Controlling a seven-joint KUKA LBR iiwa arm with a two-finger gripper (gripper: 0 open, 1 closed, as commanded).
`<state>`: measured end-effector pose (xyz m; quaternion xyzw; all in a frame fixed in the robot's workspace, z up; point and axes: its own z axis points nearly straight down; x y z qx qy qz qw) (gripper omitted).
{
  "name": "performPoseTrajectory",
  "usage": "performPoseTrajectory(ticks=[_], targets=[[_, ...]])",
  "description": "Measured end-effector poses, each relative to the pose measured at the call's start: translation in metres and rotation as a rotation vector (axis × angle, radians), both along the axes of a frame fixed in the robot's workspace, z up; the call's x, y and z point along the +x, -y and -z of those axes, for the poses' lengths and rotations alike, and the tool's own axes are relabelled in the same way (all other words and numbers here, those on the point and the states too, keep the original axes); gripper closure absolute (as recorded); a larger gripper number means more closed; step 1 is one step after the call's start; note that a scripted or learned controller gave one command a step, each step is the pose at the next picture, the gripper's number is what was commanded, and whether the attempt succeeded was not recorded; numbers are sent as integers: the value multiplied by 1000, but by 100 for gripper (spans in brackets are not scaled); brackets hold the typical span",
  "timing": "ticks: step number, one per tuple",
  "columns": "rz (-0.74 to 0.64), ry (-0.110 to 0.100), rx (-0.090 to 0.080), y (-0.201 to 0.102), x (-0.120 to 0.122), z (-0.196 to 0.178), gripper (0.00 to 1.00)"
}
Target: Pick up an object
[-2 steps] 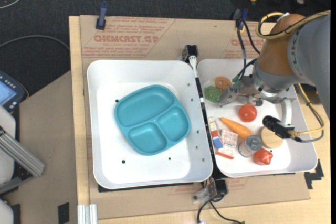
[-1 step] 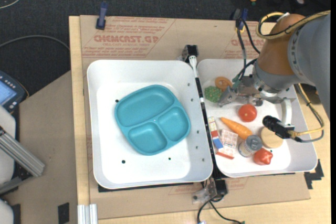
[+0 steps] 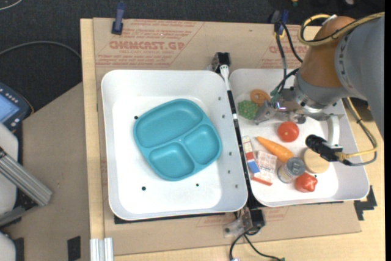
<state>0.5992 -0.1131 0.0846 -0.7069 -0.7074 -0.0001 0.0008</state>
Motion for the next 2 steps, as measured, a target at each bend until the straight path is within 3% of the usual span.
performPoseTrajectory(ticks=[1,2], targets=[[0,4,-2,0,1,-11,100],[-2,3,2,-40,-81,-105,100]])
